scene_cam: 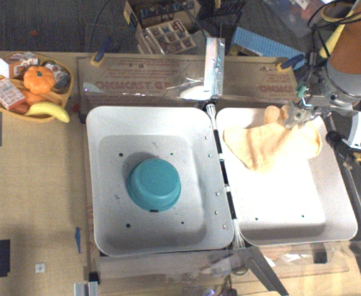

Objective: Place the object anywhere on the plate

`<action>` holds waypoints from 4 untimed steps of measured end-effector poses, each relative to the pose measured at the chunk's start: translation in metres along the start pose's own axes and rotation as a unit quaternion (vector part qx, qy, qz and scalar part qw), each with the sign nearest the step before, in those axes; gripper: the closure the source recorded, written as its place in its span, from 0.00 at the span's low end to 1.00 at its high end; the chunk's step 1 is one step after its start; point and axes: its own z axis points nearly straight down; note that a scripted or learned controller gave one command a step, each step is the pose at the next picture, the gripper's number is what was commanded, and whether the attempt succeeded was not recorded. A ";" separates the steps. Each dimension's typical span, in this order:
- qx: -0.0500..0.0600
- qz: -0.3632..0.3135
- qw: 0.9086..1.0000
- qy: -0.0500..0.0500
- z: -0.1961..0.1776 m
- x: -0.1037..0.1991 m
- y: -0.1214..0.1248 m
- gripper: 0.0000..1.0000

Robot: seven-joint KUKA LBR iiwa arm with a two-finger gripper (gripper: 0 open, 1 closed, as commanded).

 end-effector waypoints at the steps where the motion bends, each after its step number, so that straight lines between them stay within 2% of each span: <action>1: 0.002 -0.198 0.980 0.001 -0.010 0.046 -0.011 1.00; 2: 0.001 -0.388 0.922 0.002 0.000 0.094 -0.019 1.00; 3: 0.000 -0.563 0.827 0.002 0.008 0.144 -0.029 1.00; 4: -0.001 -0.704 0.710 0.001 -0.005 0.188 -0.043 1.00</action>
